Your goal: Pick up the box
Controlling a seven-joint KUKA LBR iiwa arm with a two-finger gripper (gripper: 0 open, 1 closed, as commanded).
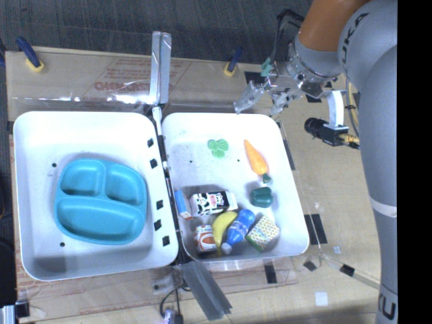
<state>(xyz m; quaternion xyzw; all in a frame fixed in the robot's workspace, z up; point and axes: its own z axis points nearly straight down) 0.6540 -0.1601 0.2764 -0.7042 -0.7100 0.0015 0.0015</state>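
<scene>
A small white box with black cow patches point(209, 201) lies in the right bin point(287, 174), near its middle front. A second small box with a green and yellow pattern point(263, 231) sits in the bin's front right corner. My gripper point(261, 104) hangs over the far rim of the right bin, well behind both boxes. Its fingers point(244, 103) stand apart, open, with nothing between them.
The right bin also holds an orange carrot point(256, 157), a green leafy piece point(217, 147), a dark green pepper point(261, 196), a banana point(223, 226), a blue bottle point(238, 229) and a small can point(204, 239). A blue divided plate point(102, 200) lies in the left bin point(27, 140).
</scene>
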